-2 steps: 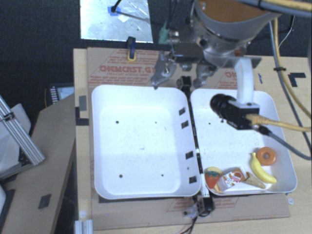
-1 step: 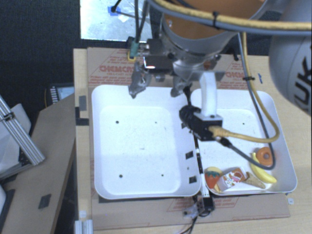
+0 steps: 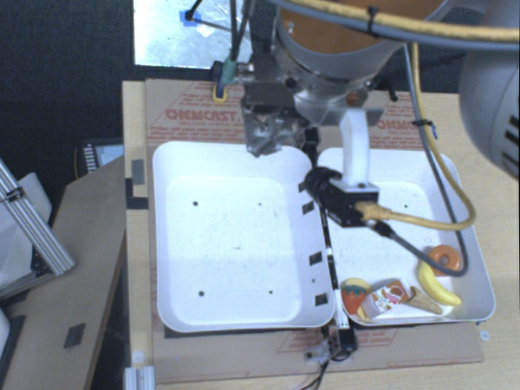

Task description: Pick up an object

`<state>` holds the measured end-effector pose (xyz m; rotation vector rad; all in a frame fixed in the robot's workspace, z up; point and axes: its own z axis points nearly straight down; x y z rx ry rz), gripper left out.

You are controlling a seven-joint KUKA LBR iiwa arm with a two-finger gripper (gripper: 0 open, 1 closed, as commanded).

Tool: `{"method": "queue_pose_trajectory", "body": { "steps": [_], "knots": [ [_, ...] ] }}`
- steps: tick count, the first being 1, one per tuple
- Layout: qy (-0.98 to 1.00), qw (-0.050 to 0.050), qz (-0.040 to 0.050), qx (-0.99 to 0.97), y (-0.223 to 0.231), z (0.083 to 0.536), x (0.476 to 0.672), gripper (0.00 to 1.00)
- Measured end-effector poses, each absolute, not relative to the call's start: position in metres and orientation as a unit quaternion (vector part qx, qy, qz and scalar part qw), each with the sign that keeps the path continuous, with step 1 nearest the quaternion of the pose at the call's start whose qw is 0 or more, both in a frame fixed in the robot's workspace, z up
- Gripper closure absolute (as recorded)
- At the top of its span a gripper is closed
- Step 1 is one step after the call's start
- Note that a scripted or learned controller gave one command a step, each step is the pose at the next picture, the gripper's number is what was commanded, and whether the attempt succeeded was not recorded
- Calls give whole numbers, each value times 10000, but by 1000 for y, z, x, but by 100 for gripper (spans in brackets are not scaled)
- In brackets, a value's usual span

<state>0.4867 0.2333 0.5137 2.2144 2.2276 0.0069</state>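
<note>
One yellow plastic banana (image 3: pixel 437 288), one orange ring-shaped doughnut (image 3: pixel 444 257), one red-orange round fruit (image 3: pixel 355 296) and one red-and-white packet (image 3: pixel 384 297) are lying together in the right white bin's (image 3: pixel 479 279) near corner. The end effector (image 3: pixel 268 136) is hovering over the left white bin's (image 3: pixel 236 242) far edge; its state cannot be told.

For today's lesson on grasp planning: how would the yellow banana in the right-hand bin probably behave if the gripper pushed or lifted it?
The banana looks curved and smooth, so it would likely pivot or slide rather than roll straight. It lies close to the right bin wall and beside the orange ring, so a push may jam it there. It appears to be a light toy, probably stiff.
</note>
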Motion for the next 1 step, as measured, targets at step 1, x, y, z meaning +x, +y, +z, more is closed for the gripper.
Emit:
{"method": "queue_pose_trajectory", "body": {
  "steps": [1],
  "knots": [
    [7074, -3, -8, 7068, 234, 472, 486, 100]
  ]
}}
